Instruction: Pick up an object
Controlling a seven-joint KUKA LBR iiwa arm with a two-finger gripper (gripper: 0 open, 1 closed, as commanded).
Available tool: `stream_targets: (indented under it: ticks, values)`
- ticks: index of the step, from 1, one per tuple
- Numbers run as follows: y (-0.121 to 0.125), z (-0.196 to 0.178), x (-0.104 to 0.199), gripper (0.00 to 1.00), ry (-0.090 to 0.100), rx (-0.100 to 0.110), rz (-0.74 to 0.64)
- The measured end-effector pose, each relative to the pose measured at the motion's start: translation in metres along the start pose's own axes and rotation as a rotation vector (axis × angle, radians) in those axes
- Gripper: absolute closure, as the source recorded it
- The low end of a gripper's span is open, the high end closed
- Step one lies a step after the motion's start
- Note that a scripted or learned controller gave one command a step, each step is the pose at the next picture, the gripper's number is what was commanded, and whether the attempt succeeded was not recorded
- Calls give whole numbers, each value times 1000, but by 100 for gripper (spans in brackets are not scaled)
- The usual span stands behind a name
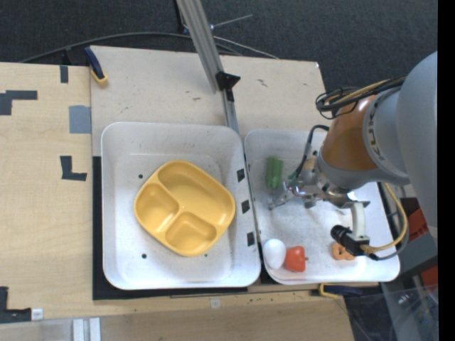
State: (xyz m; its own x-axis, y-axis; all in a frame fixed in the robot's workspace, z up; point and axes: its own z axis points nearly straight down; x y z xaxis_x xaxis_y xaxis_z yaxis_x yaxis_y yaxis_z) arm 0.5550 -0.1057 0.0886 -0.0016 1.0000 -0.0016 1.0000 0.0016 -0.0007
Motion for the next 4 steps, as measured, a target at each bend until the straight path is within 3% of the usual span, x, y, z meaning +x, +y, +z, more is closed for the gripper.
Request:
stream_targets:
  ticks: [1, 4]
  values:
    - [0, -11, 1, 100, 2, 1, -1]
    - [-2, -144, 3, 100, 1, -4, 0]
